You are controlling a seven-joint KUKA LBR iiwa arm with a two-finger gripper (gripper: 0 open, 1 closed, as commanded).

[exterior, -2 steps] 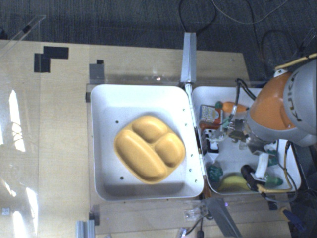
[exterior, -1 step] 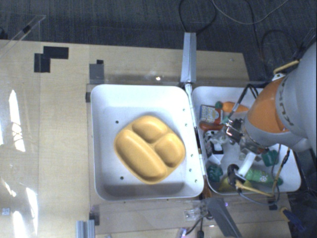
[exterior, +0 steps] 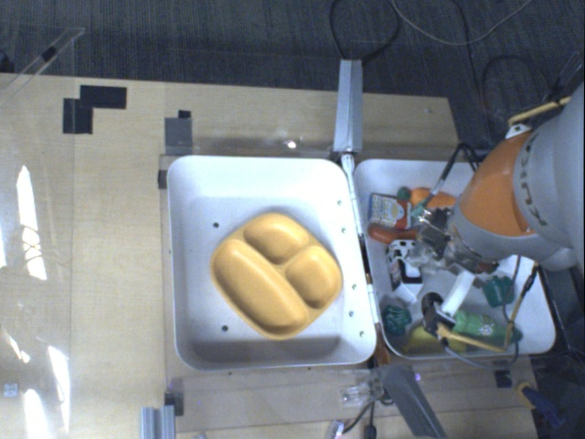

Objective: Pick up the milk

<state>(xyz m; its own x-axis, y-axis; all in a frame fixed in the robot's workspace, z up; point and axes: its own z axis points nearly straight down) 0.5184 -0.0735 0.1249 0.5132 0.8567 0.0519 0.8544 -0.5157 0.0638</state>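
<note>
The milk [exterior: 398, 260], a small white carton with black patches, lies near the left wall of the right bin [exterior: 546, 337]. My gripper [exterior: 424, 234] hangs over that bin just right of and above the carton, close to it, under the grey arm with the orange band [exterior: 494, 199]. The arm's body hides the bin's middle, and I cannot tell whether anything is between the gripper's tips.
A blue and orange carton [exterior: 388, 210] and an orange item [exterior: 419, 195] lie at the right bin's back. A green bottle [exterior: 477, 326], a teal piece [exterior: 395, 318] and a yellow item [exterior: 416, 340] crowd its front. A large yellow bread-shaped object [exterior: 276, 271] sits in the left bin [exterior: 192, 190].
</note>
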